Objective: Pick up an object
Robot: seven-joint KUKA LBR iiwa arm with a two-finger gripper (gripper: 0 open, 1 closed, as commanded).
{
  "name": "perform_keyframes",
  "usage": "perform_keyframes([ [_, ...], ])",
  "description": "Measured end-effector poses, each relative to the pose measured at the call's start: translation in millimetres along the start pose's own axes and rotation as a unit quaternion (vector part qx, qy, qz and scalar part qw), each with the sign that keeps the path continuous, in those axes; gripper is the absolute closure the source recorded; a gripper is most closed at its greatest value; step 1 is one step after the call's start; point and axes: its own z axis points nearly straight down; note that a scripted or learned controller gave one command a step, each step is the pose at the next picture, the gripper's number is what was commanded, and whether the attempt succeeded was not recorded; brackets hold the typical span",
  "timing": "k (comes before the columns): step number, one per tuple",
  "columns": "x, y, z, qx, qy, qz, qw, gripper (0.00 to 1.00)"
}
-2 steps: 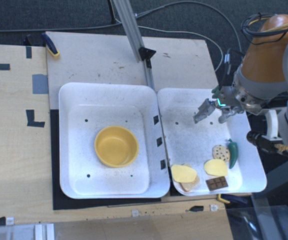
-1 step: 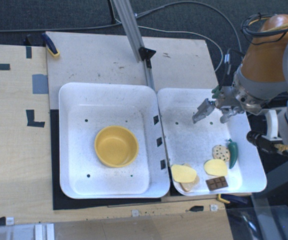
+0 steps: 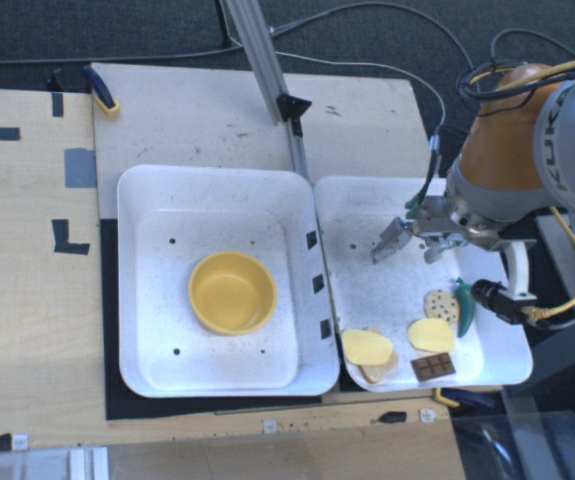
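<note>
Right bin: loose items grouped at the near edge, gripper poised above the bin floor.

A yellow piece (image 3: 367,346) was found at the near-left corner of the right bin (image 3: 362,200), lying over a tan piece (image 3: 375,372); a second yellow piece (image 3: 431,334) was noted to its right, with a brown chocolate-like block (image 3: 432,367) just in front of it, a speckled cookie (image 3: 440,305) just behind it and a green item (image 3: 464,306) beside the cookie. The gripper (image 3: 403,241) was observed over the middle of that bin, well apart from these items, its fingers spread and nothing seen between them. A yellow bowl (image 3: 232,291) was recorded upright in the left bin (image 3: 152,203).
</note>
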Motion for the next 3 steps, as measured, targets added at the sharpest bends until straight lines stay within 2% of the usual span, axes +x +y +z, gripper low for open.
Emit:
perform_keyframes([
  [2, 1, 5, 113, 0.000, 0.000, 0.000, 1.0000, 0.00],
  [3, 1, 6, 100, -0.002, 0.000, 0.000, 1.0000, 1.00],
])
